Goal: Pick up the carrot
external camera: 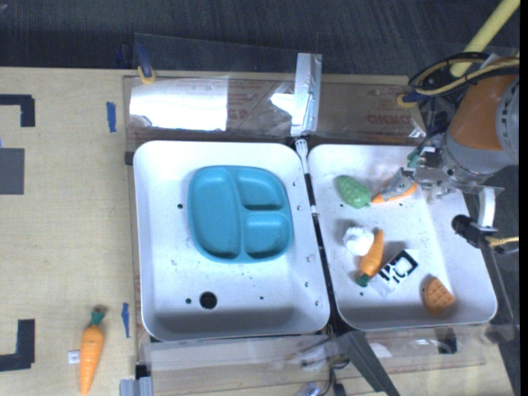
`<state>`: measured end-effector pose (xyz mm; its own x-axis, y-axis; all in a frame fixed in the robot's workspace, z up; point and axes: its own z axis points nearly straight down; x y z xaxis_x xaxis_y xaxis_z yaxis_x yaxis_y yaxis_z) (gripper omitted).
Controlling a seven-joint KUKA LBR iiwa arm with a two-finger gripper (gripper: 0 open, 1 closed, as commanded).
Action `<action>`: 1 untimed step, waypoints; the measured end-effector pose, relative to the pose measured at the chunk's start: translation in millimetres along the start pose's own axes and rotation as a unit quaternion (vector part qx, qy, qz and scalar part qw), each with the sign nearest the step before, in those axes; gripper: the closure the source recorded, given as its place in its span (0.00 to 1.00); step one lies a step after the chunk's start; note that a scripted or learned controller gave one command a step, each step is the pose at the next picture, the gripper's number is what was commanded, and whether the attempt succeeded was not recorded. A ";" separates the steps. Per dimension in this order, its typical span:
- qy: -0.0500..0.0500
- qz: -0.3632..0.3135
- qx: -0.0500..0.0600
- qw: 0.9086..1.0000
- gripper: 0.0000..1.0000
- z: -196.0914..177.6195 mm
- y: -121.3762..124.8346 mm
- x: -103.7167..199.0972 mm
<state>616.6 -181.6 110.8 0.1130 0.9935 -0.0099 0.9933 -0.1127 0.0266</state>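
A thin orange carrot lies at the back of the right bin, next to a green leafy vegetable. My gripper is right at that carrot's right end, under the arm's orange band. Whether it touches the carrot is unclear. A second, thicker carrot lies in the middle of the same bin, against a white lump. A third carrot with a green top lies on the bench, left of both bins.
The left bin holds a blue divided plate. In the right bin's front are a black-and-white tag and a brown bread-like piece. A metal divider stands behind the bins.
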 end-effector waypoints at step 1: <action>0.004 0.075 0.013 0.997 0.00 24.0 -6.6 60.2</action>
<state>617.4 -121.4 86.0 0.2609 0.9654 0.0011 0.9654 -0.2609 0.0015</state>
